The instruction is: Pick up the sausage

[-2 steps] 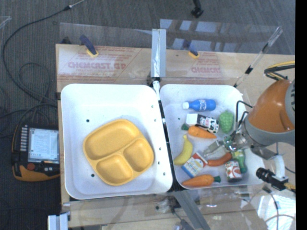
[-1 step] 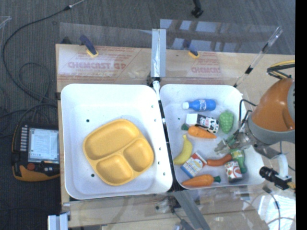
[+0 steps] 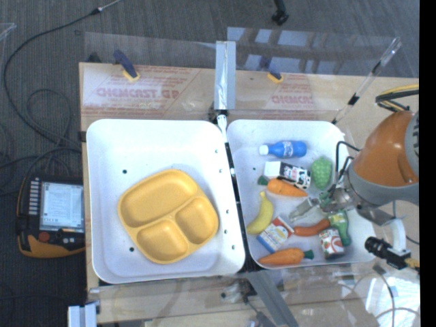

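Your sausage (image 3: 312,228) lies in the right bin (image 3: 238,182), a reddish-orange link angled slightly, in the lower right part among the toy foods. The gripper (image 3: 315,205) sits just above it in the view, its metal fingers reaching left from the orange-banded wrist, apparently spread, with nothing visibly pinched between them. You can see the sausage apart from the fingertips, though close beneath them.

Around the sausage you have little room. A small carton (image 3: 275,237) touches or nearly touches its left end, a red and white box (image 3: 332,243) sits just beside its right end, and a green-topped item (image 3: 339,225) lies at that same end. Below it rests a carrot (image 3: 281,256) near the bin's front wall. A banana (image 3: 261,214) stands to the left, another carrot (image 3: 286,189) above the gripper, with a milk carton (image 3: 294,174), a blue bottle (image 3: 285,149) and a green leafy piece (image 3: 321,171) further back.

The left bin (image 3: 109,148) carries a yellow divided plate (image 3: 168,214), with bare white floor all around it. Both bins sit side by side on the surface (image 3: 157,94), their inner walls touching.
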`<state>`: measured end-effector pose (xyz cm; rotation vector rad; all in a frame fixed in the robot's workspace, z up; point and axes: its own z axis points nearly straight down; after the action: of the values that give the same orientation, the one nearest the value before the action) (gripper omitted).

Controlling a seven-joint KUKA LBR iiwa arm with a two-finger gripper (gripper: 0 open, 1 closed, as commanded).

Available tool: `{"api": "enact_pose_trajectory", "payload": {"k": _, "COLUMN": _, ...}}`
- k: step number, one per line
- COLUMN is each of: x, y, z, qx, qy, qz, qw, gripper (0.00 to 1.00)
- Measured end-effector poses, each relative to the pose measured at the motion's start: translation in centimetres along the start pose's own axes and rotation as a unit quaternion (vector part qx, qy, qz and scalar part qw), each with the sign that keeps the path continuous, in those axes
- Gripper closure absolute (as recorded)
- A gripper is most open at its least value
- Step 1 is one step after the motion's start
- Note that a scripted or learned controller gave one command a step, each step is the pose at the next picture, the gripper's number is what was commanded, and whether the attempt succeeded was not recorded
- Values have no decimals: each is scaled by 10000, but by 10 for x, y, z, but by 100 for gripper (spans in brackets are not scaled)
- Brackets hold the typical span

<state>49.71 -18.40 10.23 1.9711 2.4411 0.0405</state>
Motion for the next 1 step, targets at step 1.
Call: {"api": "enact_pose_trajectory", "payload": {"k": 1, "x": 2, "y": -4, "z": 7, "qx": 23, "qy": -56, "qz": -581, "qw": 9983, "gripper": 0}}
